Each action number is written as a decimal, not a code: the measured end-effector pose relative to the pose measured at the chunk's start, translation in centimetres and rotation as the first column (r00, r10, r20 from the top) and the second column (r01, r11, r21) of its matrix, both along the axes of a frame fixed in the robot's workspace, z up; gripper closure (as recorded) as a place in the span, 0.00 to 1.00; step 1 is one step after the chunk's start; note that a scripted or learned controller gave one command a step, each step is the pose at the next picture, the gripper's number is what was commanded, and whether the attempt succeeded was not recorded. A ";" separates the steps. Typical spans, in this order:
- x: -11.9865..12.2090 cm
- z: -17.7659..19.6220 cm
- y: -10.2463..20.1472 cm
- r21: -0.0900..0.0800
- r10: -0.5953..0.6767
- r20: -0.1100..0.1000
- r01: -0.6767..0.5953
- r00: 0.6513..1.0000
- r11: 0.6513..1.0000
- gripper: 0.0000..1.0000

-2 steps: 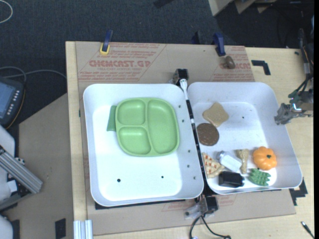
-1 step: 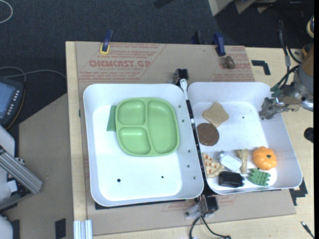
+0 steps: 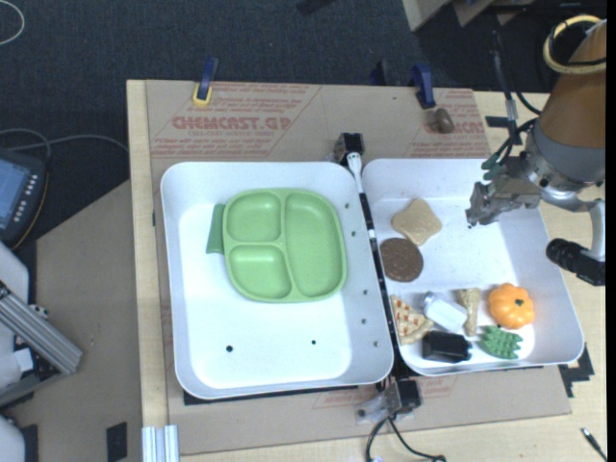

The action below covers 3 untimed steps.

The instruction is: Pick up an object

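Observation:
The right bin (image 3: 452, 179) holds several toy foods. A tan bread slice (image 3: 416, 220) lies near its left side, with a brown round patty (image 3: 400, 259) just below it. Along the front are a waffle piece (image 3: 409, 320), a white block (image 3: 446, 314), a black block (image 3: 446, 346), a beige bone-shaped piece (image 3: 471, 308), an orange pumpkin (image 3: 510, 305) and a green leafy piece (image 3: 501, 342). My gripper (image 3: 484, 208) hangs over the bin's upper right part, right of the bread slice, with nothing seen between its fingers.
The left bin (image 3: 192, 258) carries a green divided tray (image 3: 284, 243). A black clamp (image 3: 350, 148) sits at the top of the seam between the bins. Blue and yellow clips hold the cardboard base (image 3: 289, 114) at the back edge.

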State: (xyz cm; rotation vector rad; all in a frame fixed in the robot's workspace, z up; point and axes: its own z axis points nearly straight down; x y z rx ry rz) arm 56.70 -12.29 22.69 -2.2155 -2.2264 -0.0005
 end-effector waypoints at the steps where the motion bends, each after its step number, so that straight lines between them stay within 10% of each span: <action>1: 0.1 0.5 4.7 0.002 0.001 0.000 -0.001 1.000 1.000 1.00; 3: 0.9 0.7 8.4 -0.001 -0.004 0.003 0.004 1.000 1.000 1.00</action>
